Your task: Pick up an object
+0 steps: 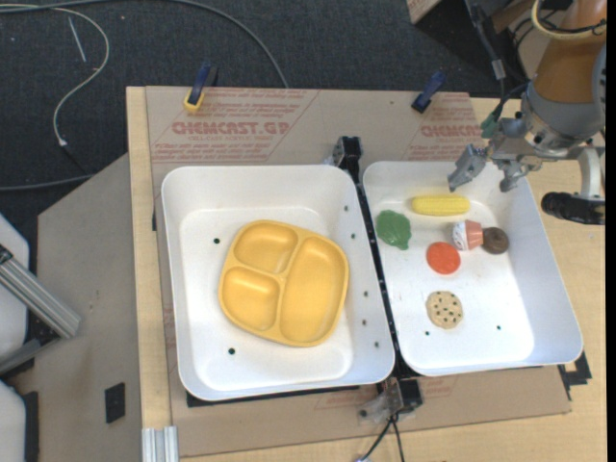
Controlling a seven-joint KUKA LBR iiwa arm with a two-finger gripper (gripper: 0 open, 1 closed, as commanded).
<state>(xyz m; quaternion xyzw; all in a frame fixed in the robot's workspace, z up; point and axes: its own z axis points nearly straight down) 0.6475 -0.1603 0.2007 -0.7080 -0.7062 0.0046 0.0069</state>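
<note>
Jaws (488,172) spread wide and gripping nothing are hovering over the right bin (549,287), just above the yellow corn cob (440,204); no pickup is underway yet.

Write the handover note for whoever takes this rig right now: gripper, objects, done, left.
Gripper: open, nothing between its fingers, poised over the far edge of the right bin.
Right bin holds: corn cob, green leafy piece, red disc, small red-and-white piece, brown doughnut, cookie.
Left bin holds the yellow divided plate.
Done: nothing picked yet.
Left: grasp and lift one object; the corn cob lies nearest the gripper.
</note>
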